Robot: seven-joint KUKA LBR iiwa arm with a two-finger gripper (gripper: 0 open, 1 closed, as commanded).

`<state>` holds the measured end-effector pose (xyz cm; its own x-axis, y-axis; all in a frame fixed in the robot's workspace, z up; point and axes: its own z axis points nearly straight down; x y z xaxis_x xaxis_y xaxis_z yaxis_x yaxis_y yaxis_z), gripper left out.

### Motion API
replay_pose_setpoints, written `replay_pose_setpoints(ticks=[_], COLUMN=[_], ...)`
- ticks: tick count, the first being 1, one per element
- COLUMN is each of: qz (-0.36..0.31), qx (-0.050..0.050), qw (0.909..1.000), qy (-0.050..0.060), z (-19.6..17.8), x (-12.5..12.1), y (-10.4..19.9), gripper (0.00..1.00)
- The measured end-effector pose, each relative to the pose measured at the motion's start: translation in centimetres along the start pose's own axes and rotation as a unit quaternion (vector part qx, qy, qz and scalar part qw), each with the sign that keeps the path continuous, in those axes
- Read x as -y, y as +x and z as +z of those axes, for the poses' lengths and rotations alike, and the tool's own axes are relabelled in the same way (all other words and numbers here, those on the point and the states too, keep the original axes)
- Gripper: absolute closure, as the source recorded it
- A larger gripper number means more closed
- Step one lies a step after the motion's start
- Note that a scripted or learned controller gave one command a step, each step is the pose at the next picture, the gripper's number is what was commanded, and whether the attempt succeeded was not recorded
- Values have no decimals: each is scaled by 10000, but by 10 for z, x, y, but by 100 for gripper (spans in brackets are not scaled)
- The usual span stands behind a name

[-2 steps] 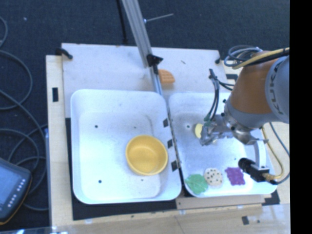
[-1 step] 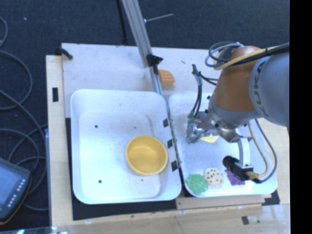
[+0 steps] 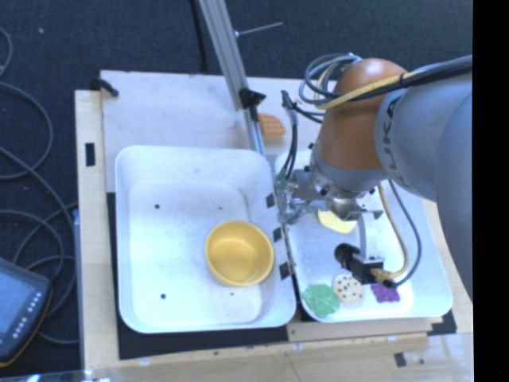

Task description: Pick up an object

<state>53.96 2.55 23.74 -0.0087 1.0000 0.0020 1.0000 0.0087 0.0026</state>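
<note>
The arm hangs over the right bin (image 3: 429, 293), its orange and grey wrist covering most of the bin's back half. My gripper (image 3: 340, 210) points down below the wrist, right above a pale yellow object (image 3: 337, 222) that peeks out from under it. Along the right bin's front edge lie a green leafy piece (image 3: 320, 298), a beige round piece with dark dots (image 3: 347, 290) and a small purple piece (image 3: 386, 293). A yellow bowl (image 3: 238, 252) stands upright in the left bin (image 3: 159, 213), near its right wall.
A slanted aluminium post (image 3: 227, 54) rises behind the bins. An orange object (image 3: 271, 126) sits on the bench behind the bins, beside the post's foot. The ridge between the two bins runs just left of the gripper.
</note>
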Motion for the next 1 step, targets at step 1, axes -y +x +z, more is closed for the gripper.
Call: replay_pose_setpoints(ticks=[1], qz=[-4], qx=[-3], qw=[10000], qy=[9], z=[-7], x=[-5], y=[60], gripper=[100])
